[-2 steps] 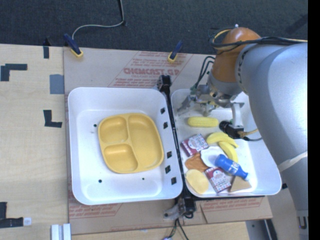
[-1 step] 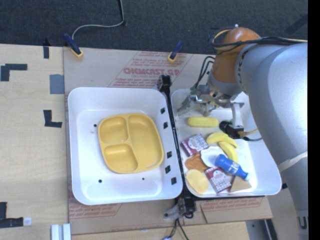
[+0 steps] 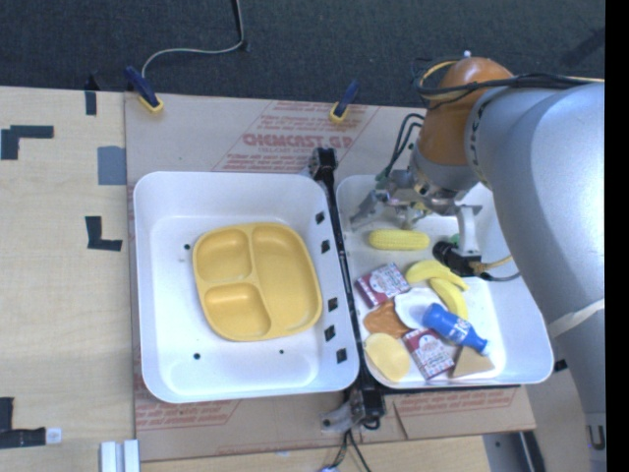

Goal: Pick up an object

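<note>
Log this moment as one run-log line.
arm: over right bin | gripper: above corn cob, nothing seen held | left bin: yellow divided plate | pick: not done

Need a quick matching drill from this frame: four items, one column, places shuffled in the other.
Items:
1. yellow divided plate
2. corn cob
3. blue bottle
4. hand

Places:
A. right bin, near its front, lying over other items
B. left bin, middle
C. just above the corn, at the back of the right bin
D. right bin, back part, lying crosswise

Pairs: 1-B, 2-D, 3-A, 4-C
</note>
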`<state>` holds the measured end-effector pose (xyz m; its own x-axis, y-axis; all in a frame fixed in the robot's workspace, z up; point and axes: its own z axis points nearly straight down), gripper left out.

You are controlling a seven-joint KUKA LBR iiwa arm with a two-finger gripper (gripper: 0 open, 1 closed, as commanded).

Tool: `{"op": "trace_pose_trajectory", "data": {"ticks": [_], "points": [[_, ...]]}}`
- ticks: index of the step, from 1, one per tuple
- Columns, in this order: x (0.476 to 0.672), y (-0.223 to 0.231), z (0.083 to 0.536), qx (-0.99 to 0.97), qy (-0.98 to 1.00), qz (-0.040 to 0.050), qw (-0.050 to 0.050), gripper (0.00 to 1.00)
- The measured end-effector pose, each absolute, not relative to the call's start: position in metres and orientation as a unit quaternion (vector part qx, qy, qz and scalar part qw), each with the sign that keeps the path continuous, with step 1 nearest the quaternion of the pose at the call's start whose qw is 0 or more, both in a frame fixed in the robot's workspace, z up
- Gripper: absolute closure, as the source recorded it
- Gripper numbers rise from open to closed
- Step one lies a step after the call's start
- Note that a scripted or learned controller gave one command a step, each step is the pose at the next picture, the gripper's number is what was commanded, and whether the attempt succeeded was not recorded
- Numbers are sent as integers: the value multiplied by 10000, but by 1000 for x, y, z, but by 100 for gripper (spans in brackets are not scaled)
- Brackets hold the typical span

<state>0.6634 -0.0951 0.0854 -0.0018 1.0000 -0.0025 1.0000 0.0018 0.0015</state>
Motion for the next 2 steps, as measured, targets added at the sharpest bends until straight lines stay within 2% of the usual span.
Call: {"op": "trace_pose_trajectory", "data": {"ticks": [2], "points": [[663, -95, 85, 7067, 7076, -5, 17, 0]]}}
